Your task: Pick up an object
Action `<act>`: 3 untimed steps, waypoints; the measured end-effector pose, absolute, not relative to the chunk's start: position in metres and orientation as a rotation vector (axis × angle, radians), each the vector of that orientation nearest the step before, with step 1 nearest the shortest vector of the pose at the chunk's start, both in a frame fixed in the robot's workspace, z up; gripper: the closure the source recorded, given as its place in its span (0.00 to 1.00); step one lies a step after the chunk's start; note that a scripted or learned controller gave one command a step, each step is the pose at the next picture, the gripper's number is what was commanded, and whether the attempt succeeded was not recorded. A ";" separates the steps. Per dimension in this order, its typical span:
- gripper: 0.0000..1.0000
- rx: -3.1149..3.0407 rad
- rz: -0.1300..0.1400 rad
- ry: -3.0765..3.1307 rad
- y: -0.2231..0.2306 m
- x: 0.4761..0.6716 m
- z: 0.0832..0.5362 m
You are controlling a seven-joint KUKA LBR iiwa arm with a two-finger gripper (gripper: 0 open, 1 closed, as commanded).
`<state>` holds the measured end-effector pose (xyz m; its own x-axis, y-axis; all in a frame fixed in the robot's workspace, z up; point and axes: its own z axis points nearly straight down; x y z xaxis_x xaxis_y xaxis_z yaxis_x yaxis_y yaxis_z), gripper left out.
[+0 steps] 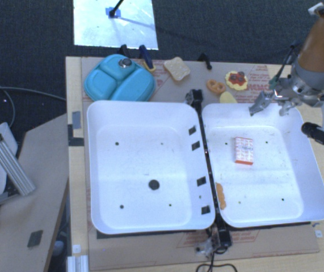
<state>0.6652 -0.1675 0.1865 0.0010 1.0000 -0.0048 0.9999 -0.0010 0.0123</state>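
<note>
While my gripper [270, 103] hangs spread and empty over the far rim of the right bin [315, 169], I judge this the approach step: the small box [244, 151] lies flat mid-bin, well apart. Next I'd swing in and descend; there's bare floor all round it, walls well clear.

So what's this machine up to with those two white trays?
A grey and orange robot arm reaches in from the right, and its gripper hangs above the far edge of the right bin, holding nothing. Its job is to pick something up. A small red and white box lies in that bin, untouched. The left bin holds a small dark round piece.
</note>
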 end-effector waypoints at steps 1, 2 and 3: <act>0.00 2.223 0.015 2.213 -0.190 0.622 0.085; 0.00 2.209 0.007 2.222 -0.206 0.672 0.099; 0.00 2.209 0.005 2.230 -0.136 0.670 0.085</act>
<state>0.6702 -0.1362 0.0850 -0.0095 1.0000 0.0004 0.9999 0.0095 0.0038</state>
